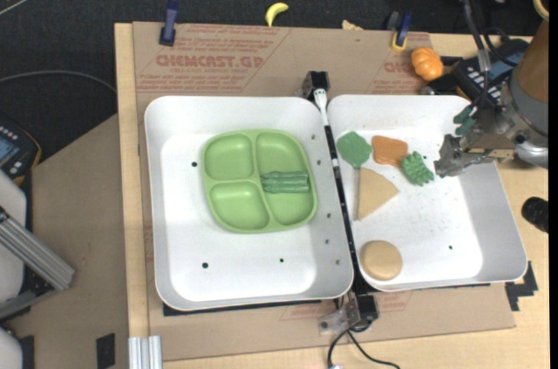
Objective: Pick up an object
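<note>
From my seat I see the pincer (pixel 446 160) low over the right bin (pixel 488 245), at centre right of the frame. I cannot tell its state. It sits just right of a bumpy green piece (pixel 418 168), and whether they touch I cannot say. Left of that lie an orange block (pixel 389 150), a green leaf shape (pixel 354 148), a tan wedge (pixel 375 192) and a tan round (pixel 381 260). The left bin (pixel 174 210) holds a green divided plate (pixel 259 180).
</note>
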Motion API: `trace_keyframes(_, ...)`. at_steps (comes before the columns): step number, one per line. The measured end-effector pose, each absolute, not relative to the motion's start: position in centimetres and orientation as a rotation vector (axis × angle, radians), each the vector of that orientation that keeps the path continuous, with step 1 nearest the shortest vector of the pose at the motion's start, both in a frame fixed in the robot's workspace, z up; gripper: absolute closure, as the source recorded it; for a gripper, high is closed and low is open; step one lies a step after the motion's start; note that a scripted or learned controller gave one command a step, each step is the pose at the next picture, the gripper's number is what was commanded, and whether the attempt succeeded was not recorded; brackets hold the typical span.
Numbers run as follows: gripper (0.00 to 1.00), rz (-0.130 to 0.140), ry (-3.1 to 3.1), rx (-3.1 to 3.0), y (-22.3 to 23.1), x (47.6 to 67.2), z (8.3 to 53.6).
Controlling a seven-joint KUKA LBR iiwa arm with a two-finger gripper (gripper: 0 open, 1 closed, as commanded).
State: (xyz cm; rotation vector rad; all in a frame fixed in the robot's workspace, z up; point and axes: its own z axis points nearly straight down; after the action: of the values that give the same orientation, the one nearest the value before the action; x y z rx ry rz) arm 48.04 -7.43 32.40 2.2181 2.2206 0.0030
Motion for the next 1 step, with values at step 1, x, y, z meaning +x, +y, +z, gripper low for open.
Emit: trace_keyframes(1,1.00,0.005,2.225,2.213,-2.69,48.00,34.38)
